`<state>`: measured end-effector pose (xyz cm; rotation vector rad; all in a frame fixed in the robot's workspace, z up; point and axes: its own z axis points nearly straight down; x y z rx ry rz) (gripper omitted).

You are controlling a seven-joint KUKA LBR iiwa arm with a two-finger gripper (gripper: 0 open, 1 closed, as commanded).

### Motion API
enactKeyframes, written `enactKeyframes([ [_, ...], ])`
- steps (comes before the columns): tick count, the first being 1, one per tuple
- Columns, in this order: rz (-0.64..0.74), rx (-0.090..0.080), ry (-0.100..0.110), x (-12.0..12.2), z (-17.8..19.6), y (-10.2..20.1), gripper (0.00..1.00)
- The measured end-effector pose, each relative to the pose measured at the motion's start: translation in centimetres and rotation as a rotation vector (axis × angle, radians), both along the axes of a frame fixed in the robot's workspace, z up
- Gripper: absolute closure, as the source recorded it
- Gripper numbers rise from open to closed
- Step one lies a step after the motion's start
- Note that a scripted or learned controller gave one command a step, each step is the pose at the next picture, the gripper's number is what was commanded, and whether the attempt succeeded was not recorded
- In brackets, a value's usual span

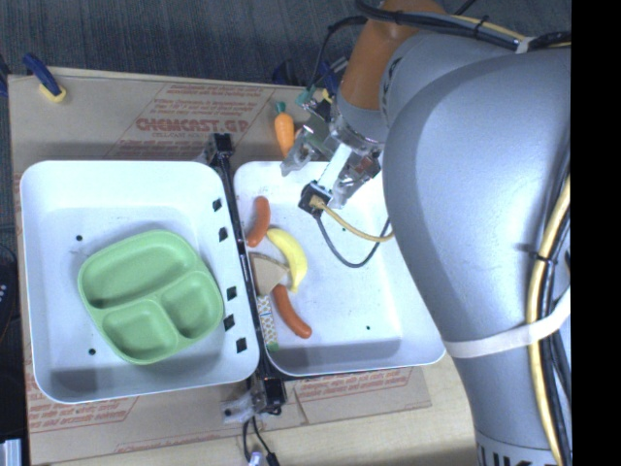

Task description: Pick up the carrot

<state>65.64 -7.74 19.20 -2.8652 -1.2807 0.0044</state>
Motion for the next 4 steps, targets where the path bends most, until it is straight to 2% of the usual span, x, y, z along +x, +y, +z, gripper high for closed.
enactKeyframes([
  [1, -0.027, 0.0, 0.004, -1.3, -10.2, -2.3, 0.0],
  [2, -0.058, 0.0, -0.002, -1.6, 0.1, -1.2, 0.0],
  [3, -0.144, 0.0, 0.003, -8.0, -10.1, -2.8, 0.0],
  [4, -0.413, -0.001, 0.002, -9.2, -0.1, 3.7, 0.0],
])
